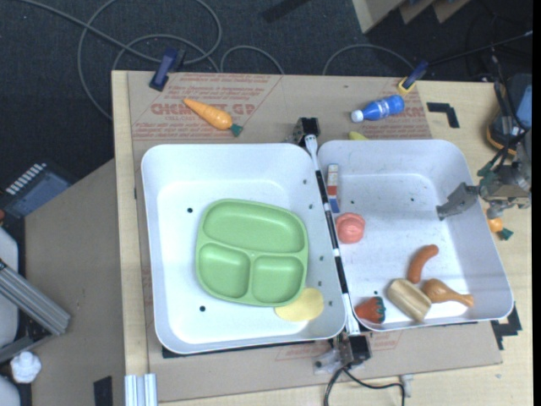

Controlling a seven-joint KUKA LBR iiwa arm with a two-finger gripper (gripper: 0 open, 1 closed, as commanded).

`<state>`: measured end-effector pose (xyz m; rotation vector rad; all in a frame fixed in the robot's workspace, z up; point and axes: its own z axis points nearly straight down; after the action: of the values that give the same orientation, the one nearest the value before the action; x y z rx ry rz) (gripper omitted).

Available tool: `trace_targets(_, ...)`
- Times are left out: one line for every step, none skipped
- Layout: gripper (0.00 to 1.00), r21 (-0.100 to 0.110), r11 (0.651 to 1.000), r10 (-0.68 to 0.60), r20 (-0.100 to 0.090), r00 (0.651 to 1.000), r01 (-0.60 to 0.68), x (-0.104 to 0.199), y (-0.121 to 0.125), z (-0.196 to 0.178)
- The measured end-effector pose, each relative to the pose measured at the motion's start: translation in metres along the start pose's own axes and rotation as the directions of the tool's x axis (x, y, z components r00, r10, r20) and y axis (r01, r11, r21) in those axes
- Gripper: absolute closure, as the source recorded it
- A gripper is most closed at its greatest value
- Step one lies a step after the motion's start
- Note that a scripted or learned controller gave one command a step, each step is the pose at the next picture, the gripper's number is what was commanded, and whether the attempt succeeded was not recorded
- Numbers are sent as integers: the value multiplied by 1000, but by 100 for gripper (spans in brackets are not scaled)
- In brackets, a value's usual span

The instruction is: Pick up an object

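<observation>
Everything here is placed against the shallow white right bin (397, 163). In its near corner, by the wall it shares with the other bin, lay a small red strawberry-shaped toy with a green top (370, 309). Just beside that, along the near wall, lay a tan wooden roll (408, 299), touching or nearly touching a brown plastic drumstick (446, 293). A little farther in, toward the bin's middle, lay a curved orange-red sausage toy (422, 262). A pink rounded toy (350, 227) sat against the shared wall, about halfway back.

The grey gripper (450, 205) hung over the bin's right side, farther back than the sausage toy. Whether it was open or closed could not be told, and nothing was visibly held.

The sausage toy looked the closest candidate, lying nearer than the gripper and toward the bin's middle, clearly apart from it.

The likely risks, as I judged them: a straight descent would meet bare bin floor, and the crowded near-wall cluster could be nudged or grabbed two at once. The sausage's curve might also let it slip out.
</observation>
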<state>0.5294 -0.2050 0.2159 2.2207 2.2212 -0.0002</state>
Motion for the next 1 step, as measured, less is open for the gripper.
trace_targets(0,1,1000,0,-1,1000,0,22,-21,132)
